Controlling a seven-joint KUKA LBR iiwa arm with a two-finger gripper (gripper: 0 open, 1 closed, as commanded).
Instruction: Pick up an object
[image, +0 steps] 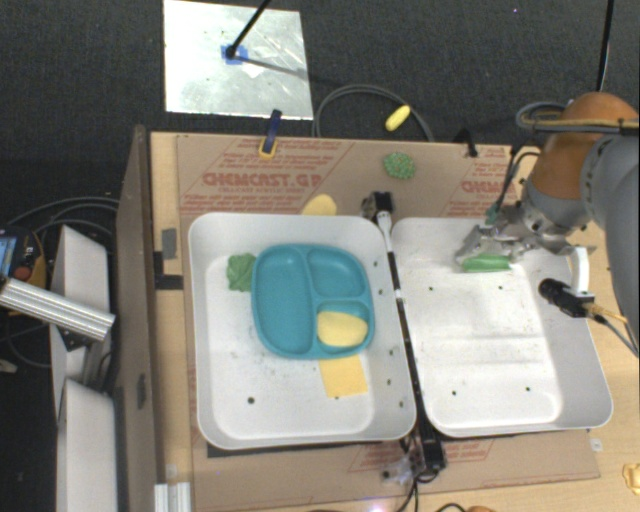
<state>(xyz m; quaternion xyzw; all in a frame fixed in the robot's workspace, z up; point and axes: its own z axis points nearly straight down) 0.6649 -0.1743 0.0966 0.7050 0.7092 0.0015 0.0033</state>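
Observation:
My gripper (488, 250) hangs low over the back of the right bin (500, 380), reaching in from the right. A small green flat object (487, 264) lies on the bin floor directly under the gripper's tip, touching or nearly touching it. In the left bin (215, 330) rests a blue divided plate (290, 300) with a yellow rounded piece (342, 328) in its lower right compartment. A flat yellow square (344, 377) lies just in front of the plate. A green leafy piece (240, 270) sits at the plate's left edge.
Behind the bins, on the cardboard, sit a green round item (400, 165) and a yellow piece (320, 206) at the left bin's back rim. A black divider (395, 290) runs between the bins. The right bin's front half has bare white floor.

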